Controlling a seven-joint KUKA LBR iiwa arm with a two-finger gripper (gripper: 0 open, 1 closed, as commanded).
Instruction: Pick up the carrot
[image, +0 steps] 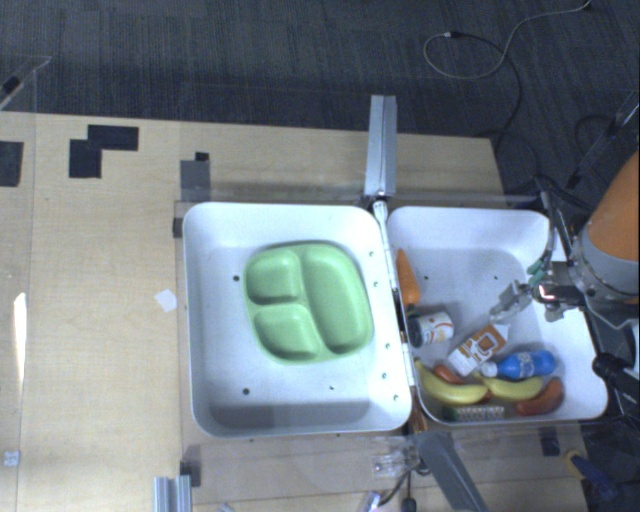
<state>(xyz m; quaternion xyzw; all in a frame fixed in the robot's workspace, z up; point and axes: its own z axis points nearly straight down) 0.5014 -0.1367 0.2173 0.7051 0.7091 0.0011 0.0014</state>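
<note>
The carrot is a short orange stick lying along the left wall of the right bin, pointing toward the far wall. My gripper hangs over the middle right of that bin, well to the right of the carrot and slightly nearer the front. It is open with nothing between its fingers. The grey arm with its orange band comes in over the bin's right rim.
The right bin's front holds a small can, a white and orange carton, a blue bottle, two bananas and a reddish item. A green divided plate lies in the left bin.
</note>
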